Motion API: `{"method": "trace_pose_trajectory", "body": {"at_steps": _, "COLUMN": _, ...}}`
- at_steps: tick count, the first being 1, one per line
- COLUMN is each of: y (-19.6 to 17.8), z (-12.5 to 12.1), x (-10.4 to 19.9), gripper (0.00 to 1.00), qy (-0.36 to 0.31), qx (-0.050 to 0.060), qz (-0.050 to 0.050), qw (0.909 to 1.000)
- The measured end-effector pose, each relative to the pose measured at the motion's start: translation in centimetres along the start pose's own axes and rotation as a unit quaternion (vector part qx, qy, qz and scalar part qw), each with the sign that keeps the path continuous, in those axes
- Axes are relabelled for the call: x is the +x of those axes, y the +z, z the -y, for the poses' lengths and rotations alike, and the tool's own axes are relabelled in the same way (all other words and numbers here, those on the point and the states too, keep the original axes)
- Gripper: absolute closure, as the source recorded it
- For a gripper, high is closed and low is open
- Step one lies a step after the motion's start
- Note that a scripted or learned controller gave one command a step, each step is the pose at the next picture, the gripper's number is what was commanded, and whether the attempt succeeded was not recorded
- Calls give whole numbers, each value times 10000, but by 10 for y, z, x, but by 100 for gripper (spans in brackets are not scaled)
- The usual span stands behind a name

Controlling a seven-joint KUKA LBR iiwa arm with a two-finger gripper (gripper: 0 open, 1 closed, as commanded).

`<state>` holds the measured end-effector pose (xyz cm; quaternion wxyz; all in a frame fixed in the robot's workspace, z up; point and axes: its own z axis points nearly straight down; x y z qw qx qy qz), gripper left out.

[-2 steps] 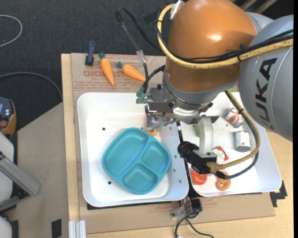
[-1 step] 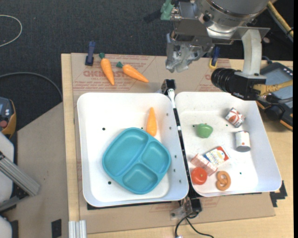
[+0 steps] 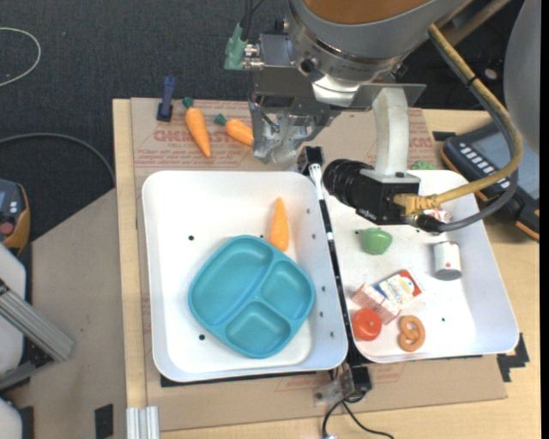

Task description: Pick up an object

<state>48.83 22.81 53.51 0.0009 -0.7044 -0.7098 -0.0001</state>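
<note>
Arm [image 3: 369,26]: grey with an orange band, reaching in from the right along the top edge.
Gripper [image 3: 279,141]: hanging above the cardboard just behind the back rim of the left bin, near its right corner; nothing visible between the fingers.
Tool state: cannot tell whether apart or together; metal parts overlap and blur at the tip.
Left bin [image 3: 163,257]: white, shallow, holding a tray and one carrot.
Blue tray [image 3: 250,296]: three compartments, lying flat toward the front of the left bin, turned at an angle.
Carrot in bin [image 3: 279,225]: orange, roughly upright in the picture, just behind the tray's back edge, close to the divider between bins.
Right bin [image 3: 480,300]: white, partly covered at the back by a black camera unit [image 3: 364,190] on a white post.
Green ball [image 3: 375,241]: just in front of the black unit.
Grey cylinder [image 3: 446,260]: right of the green ball, apart from it.
Small carton [image 3: 390,291]: red and white, near the bin's middle.
Tomato [image 3: 367,323]: red, touching the carton's front left corner.
Pretzel [image 3: 411,333]: just right of the tomato.
Cardboard behind bins [image 3: 146,129]: two more carrots, one long [image 3: 198,130] and one short [image 3: 238,131], plus a blue peg [image 3: 165,99].
</note>
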Motion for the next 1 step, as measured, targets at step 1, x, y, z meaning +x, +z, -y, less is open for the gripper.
{"method": "trace_pose_trajectory", "body": {"at_steps": 1, "y": 181, "z": 11, "x": -4, "gripper": 100, "qy": 47, "qx": 84, "qz": 48, "qw": 9999}}
